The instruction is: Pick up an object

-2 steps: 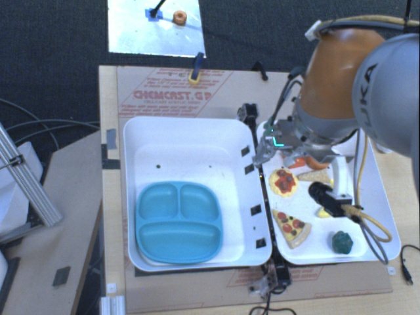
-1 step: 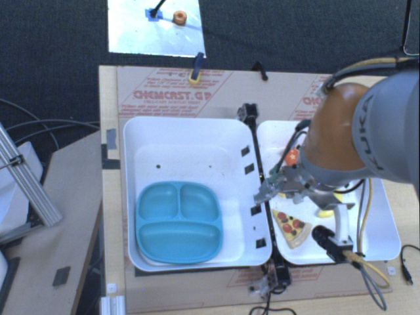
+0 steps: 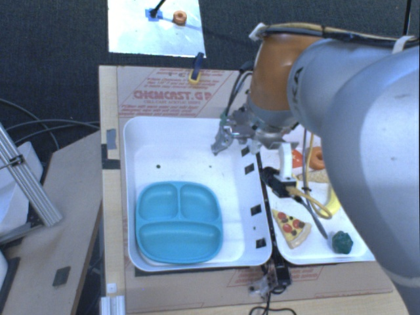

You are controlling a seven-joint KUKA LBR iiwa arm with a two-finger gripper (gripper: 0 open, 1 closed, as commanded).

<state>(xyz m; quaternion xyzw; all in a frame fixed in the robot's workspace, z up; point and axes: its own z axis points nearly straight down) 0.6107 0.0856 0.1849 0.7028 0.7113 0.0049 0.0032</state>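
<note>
My gripper (image 3: 222, 140) hangs over the far right part of the left white bin (image 3: 131, 176), close to the wall between the two bins. Nothing shows in its grasp. A blue divided plate (image 3: 178, 223) lies in the near half of that bin, well clear of the gripper. In the right bin (image 3: 318, 258), partly hidden by the arm, lie a toy pizza slice (image 3: 291, 227), a dark green lump (image 3: 342, 242), a yellow curved piece (image 3: 323, 204), an orange ring (image 3: 315, 157) and a red piece (image 3: 296, 157).
The big grey arm with its orange band (image 3: 279, 71) covers the right bin's far side. A cardboard sheet (image 3: 170, 92) lies behind the bins. Further back is a shiny plate (image 3: 154, 25) bearing a small orange ring (image 3: 179, 17). Metal struts (image 3: 26, 182) stand at the left.
</note>
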